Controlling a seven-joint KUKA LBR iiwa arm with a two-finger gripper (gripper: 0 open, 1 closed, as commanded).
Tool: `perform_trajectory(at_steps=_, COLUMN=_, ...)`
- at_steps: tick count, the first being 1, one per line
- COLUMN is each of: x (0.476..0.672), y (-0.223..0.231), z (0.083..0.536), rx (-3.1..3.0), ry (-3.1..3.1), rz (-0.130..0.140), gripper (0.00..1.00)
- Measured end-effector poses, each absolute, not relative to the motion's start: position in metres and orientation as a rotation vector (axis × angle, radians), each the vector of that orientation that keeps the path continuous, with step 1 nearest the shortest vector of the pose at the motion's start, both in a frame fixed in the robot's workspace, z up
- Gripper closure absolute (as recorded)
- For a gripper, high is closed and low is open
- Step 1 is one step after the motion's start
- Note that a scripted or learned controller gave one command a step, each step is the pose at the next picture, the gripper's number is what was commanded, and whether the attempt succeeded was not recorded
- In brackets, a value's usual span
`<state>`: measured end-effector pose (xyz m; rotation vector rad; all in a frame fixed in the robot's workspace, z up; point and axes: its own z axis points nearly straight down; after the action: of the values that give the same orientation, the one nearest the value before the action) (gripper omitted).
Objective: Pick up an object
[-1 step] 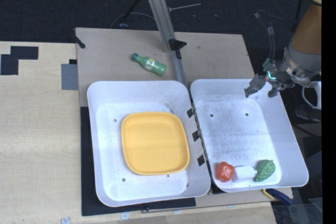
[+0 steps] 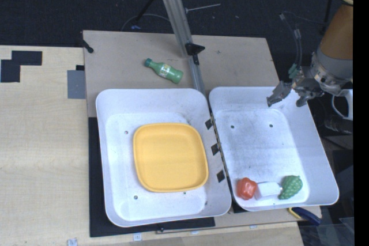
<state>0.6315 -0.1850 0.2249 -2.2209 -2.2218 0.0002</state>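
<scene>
In the right bin [image 2: 259, 135], near its front edge, lie a red tomato-like piece [image 2: 246, 188], a small white block [image 2: 267, 189] and a green broccoli-like piece [image 2: 290, 186]. My gripper [image 2: 286, 96] hangs over the bin's back right corner, far from those three. Its two dark fingers are spread apart with nothing between them. A yellow square plate [image 2: 170, 156] rests in the left bin [image 2: 115, 118].
A green bottle [image 2: 164, 70] lies on the board behind the left bin. A slanted metal rail [image 2: 179, 14] rises from between the bins toward the back. Black clips [image 2: 214, 147] sit on the seam between the bins.
</scene>
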Motion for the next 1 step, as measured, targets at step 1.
perform_trajectory(at_steps=1, x=0.6394, y=-0.1856, z=0.1769, rx=-2.217, ry=-2.22, rz=0.004, gripper=0.0)
